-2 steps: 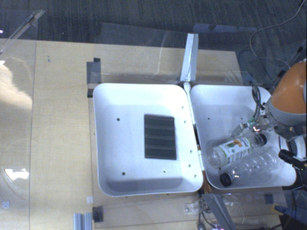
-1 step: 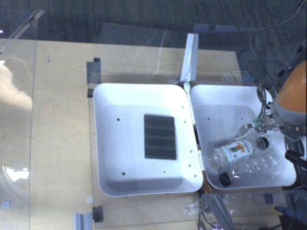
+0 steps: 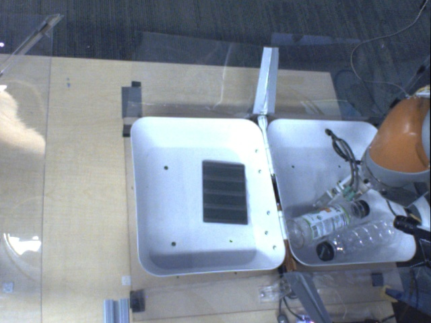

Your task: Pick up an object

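Tool [image 3: 345,192]: low in the right bin [image 3: 303,153], at the end of the grey arm [image 3: 404,140] with its orange band, which comes in from the right edge. Fingers are hidden among wiring and clear plastic; whether they are spread or clenched cannot be told, and no item can be seen between them.

Black cap [image 3: 326,251]: small, round, at the near edge of the right bin, just beside the bottles.

Clear bottle [image 3: 326,222]: lying on its side in the near part of the right bin, dark cap toward the right, just below the tool; contact with the tool cannot be told.

Second clear bottle [image 3: 374,237]: lying on its side near the right bin's near right corner, just beside the first.

Left bin [image 3: 155,180]: white, shallow, touching the right bin along its side.

Black ribbed pad [image 3: 224,192]: rectangular, flat in the middle of the left bin, well apart from the tool.

Tabletop [image 3: 74,180]: pale wood, carrying both bins.

Metal bar [image 3: 266,89]: upright at the far junction of the two bins.
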